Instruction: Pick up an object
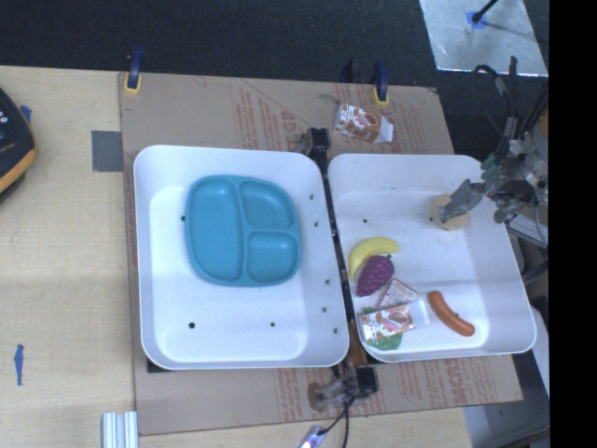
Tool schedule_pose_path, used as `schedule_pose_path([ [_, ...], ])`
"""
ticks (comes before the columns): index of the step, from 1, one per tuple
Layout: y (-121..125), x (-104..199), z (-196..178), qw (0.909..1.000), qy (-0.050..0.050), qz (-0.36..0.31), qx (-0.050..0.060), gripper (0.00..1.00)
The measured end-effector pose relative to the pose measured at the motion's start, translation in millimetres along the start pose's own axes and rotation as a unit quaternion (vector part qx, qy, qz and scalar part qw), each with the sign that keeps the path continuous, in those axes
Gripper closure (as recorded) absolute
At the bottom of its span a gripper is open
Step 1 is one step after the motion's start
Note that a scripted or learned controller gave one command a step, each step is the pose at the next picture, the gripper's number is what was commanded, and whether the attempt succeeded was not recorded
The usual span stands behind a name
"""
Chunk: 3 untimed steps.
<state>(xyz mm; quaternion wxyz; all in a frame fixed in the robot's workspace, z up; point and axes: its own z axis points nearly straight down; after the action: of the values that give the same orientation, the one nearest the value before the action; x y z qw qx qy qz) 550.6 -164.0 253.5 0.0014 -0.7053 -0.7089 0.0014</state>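
Observation:
The right white bin holds a yellow banana, a bunch of purple grapes, two printed snack packets and an orange-red sausage. My gripper reaches in from the right, low over the bin's upper right part. A small tan shape lies right at its tip; whether this is a held item or part of the gripper is unclear. The gripper is well apart from the food, which lies toward the bin's lower left.
The left white bin holds a blue divided plate. Another snack packet lies on the cardboard behind the bins. Clamps sit at the seam between the bins, front and back. A yellow-black device is at the far left.

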Motion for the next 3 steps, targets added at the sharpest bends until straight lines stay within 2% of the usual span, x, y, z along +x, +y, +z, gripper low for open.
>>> schedule_pose_path([
  [1, 44.7, -47.7, 162.3, 1.0, 0.0, 0.0, 0.0, 0.0],
  [2, 102.8, -19.6, 160.8, 1.0, 0.0, 0.0, -0.001, 0.0],
  [3, 102.8, -20.4, 150.3, 1.0, 0.0, -0.001, 0.0, 1.0],
])
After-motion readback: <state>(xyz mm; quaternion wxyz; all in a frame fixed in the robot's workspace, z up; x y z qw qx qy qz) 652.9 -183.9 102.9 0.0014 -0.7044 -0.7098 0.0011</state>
